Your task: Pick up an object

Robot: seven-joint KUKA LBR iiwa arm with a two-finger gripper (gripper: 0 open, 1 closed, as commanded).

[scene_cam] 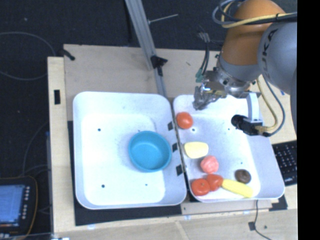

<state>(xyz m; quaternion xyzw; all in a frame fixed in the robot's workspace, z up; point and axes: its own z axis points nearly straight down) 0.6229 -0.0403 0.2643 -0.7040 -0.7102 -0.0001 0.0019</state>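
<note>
The end effector [201,100] hangs over the far corner of the right-hand shallow white bin [260,156], and from up here its tip is a dark, blurred shape: whether it is released or clenched, I cannot tell. Nothing visible is caught in it, so the pick looks not yet made.

Closest candidate is the small round orange-red fruit [184,120], lying on the bin floor just below and slightly left of the end effector, apart from it. Further below comes the pale yellow rounded block [195,149], then the pink ball-like piece [209,163]. At the bin's near edge, well away from the end effector, sit the red tomato-shaped item [201,186] touching a second red piece [215,181], with the yellow banana-shaped toy [238,188] beside them and the little brown round object [243,175] just above it.

Off to the end effector's left, in the other white bin [90,134], rests the blue plastic bowl [149,151], alone. Both bins sit on the pale wooden tabletop [110,64].

My read: early days. Everything rests on a bin floor, so descent, closure and lift are all left. The orange-red fruit seems the likely target, given how near it lies.
</note>
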